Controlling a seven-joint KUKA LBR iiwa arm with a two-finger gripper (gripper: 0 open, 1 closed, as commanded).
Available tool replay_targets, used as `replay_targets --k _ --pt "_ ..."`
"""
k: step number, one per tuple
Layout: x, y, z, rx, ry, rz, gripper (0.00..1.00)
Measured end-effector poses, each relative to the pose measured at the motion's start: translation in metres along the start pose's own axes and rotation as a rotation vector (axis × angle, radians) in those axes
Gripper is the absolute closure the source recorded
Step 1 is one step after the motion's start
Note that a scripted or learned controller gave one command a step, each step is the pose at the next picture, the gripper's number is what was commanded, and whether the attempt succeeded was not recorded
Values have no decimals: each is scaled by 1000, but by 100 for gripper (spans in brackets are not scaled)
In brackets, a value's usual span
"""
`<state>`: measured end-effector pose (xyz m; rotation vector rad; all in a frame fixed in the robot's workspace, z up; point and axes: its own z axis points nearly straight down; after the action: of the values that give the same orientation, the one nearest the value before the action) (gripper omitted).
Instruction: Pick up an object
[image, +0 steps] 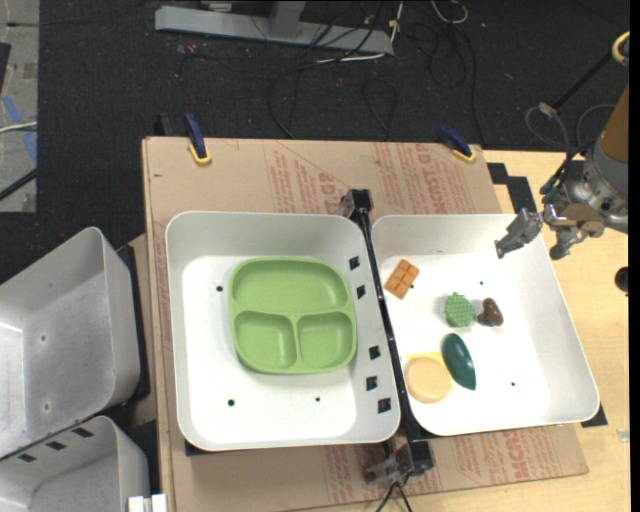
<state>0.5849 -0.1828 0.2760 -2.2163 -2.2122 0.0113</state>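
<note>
On my screen the left bin (190, 300) holds a green tray (293, 314) with three compartments, lying flat near the bin's centre. A dark divider (378, 320) runs between the two bins.

In the right bin (560, 370) I count five small items. An orange waffle piece (401, 279) lies closest to the divider, toward ten o'clock in that bin. At about seven o'clock sits a pale yellow disc (428, 380), touching or just overlapping a dark green oval piece (460, 361) on its right. Above that, near the bin's centre, is a bumpy green ball (460, 310), and just beside it at three o'clock a small brown lump (490, 313).

The gripper (536, 236) hangs over the right bin's upper right corner, around one o'clock, well apart from all five items. Its two fingers stand spread apart, with nothing between them. The arm's wrist (600, 185) enters from the right edge.
</note>
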Motion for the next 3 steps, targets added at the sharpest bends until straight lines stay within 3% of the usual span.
replay_targets --k 1,3 --pt "1 2 -7 -13 -3 -3 0" --pt "-9 8 117 -7 -2 0 0"
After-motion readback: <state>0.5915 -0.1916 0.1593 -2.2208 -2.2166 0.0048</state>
